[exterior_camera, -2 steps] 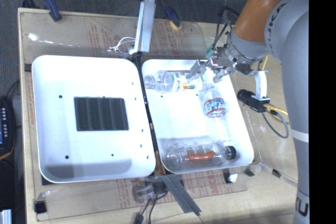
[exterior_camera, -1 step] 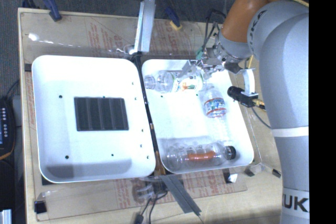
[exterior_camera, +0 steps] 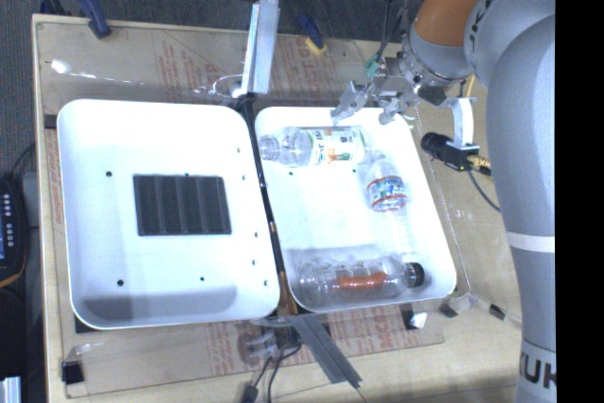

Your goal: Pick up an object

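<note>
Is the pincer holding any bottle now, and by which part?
Nothing is held. The pincer hangs open over the right bin's far edge, above the green-labelled bottle.

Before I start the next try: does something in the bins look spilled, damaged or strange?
No spill or damage stands out. Three clear plastic bottles lie on their sides in the right bin: one at the far end, one by the right wall, one along the near wall. The gripper is above the far rim.

gripper (exterior_camera: 370,105) hanging over the far rim of the right bin (exterior_camera: 436,231), fingers spread with nothing in them, three clear plastic bottles inside, left bin (exterior_camera: 94,137) has a dark ribbed pad (exterior_camera: 182,204)
</note>
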Tool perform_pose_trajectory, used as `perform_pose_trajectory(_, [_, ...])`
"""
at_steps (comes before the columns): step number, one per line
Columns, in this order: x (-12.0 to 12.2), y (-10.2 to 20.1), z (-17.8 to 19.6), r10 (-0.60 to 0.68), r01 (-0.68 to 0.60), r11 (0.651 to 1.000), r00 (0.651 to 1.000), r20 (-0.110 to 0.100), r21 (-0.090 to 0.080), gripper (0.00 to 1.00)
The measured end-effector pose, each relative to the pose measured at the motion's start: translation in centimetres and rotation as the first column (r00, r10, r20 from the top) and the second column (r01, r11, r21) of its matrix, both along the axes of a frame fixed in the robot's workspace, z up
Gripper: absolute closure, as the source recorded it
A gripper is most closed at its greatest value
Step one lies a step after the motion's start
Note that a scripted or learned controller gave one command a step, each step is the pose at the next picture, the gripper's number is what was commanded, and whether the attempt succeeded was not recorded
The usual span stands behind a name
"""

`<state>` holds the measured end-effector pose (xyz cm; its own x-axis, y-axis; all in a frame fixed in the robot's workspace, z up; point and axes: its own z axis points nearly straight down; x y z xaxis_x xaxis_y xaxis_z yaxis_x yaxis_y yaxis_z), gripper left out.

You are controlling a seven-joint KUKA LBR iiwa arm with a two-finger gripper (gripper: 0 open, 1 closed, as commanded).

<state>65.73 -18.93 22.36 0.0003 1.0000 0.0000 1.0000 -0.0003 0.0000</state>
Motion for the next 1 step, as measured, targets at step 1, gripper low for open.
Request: perform_pose_trajectory(1, [0.65,-1.22,-8.29,0.173,-0.172,0.985,0.985,0.023,-0.009,0.00])
